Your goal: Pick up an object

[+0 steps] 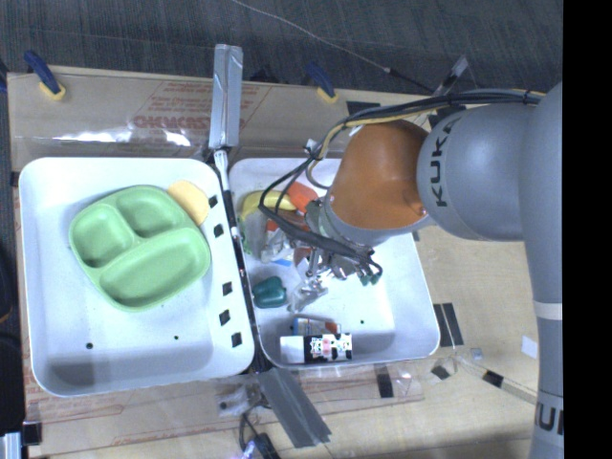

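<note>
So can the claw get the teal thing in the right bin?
Probably yes. The teal thing lies uncovered near the divider, just left of the claw, with nothing on top of it.

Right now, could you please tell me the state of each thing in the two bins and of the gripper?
Green divided plate: lying flat in the left bin, right side up.
Yellow piece: resting against the plate's far rim.
Teal object: lying loose in the right bin.
Small printed box: lying by the right bin's near wall.
Gripper: low over the right bin, holding nothing visible.
</note>
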Controlling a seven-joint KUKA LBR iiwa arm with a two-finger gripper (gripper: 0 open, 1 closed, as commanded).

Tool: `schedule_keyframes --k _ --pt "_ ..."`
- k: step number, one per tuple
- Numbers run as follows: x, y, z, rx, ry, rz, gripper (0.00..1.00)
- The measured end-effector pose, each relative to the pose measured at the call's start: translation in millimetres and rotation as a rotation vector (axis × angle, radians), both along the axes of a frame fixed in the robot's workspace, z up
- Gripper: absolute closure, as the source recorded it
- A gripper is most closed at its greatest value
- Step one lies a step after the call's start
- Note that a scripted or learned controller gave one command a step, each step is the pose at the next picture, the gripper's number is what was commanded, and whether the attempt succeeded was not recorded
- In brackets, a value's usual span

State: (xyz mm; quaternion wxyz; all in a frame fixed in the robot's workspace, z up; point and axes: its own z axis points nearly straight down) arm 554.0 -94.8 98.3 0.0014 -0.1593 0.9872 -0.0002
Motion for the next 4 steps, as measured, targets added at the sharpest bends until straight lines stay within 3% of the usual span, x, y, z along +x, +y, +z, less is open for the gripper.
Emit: schedule_keyframes --k 1,2,3,4 --pt "53 4 -5 0.000 0.000 0.158 0.00" --pt "54 6 5 0.000 -0.003 0.160 1.00" --pt "-18 -4 -7 0.000 0.005 0.437 1.00" --pt "90 28 103 -0.003 -0.008 0.394 1.00"
